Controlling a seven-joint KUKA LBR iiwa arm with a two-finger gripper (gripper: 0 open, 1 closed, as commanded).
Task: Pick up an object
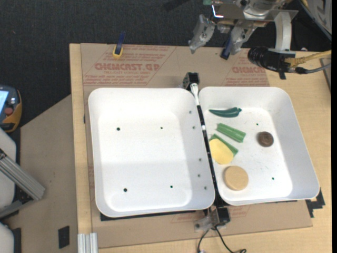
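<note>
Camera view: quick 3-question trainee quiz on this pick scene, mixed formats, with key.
1. True or false: the gripper holds an object.
2. Which bin holds the items? A. left bin B. right bin
3. Fill in: the small brown disc lies to the ____ of the green stick in the picture.

Key: 1 false, it hangs open above the bench, beyond the bins. 2 B. 3 right.

One fixed camera looks down aslant over both bins.
</note>
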